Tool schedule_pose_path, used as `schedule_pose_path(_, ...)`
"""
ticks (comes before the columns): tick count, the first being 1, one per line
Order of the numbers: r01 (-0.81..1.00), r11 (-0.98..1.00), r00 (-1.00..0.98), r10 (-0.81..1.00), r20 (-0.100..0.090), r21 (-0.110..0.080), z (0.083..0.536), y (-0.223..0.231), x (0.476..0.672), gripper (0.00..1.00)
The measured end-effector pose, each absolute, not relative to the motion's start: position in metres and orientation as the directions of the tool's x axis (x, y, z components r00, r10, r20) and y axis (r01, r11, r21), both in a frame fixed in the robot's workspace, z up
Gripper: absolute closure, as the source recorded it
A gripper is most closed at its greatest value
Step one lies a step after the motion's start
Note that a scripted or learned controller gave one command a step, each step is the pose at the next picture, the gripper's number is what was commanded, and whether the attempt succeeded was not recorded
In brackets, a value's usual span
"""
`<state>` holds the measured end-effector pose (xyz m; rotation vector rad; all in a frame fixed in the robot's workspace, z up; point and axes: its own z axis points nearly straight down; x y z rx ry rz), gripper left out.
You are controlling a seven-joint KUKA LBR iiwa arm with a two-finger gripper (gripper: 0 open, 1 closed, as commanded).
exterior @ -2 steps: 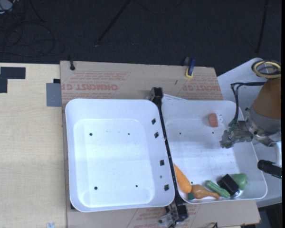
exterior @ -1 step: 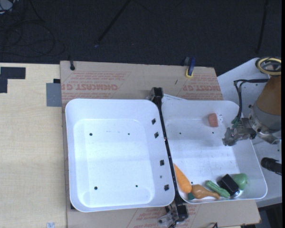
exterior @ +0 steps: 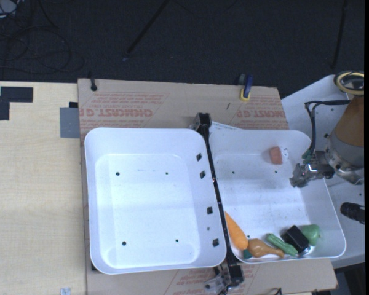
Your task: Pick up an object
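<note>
Claw [exterior: 300,178] sits at the right bin's [exterior: 258,158] right wall; whether it is apart or together I cannot tell. Nearest the camera, along the bin's front edge, lie a carrot [exterior: 235,229], a green pod [exterior: 281,244] and a black block [exterior: 295,238], toward the front from the claw. Farther back, a pink block [exterior: 275,155] lies close to its left, likely the easier reach.

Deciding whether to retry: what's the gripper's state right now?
Gripper: cannot be told; it sits over the right bin, nothing visibly held.
</note>
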<state>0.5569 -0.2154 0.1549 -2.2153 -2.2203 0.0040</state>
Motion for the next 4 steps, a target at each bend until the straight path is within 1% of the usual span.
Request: schedule_pose_path(4, 1.0, 0.005, -0.005, 1.0, 0.003, -0.008, 0.192, -0.22, 0.555, 1.0)
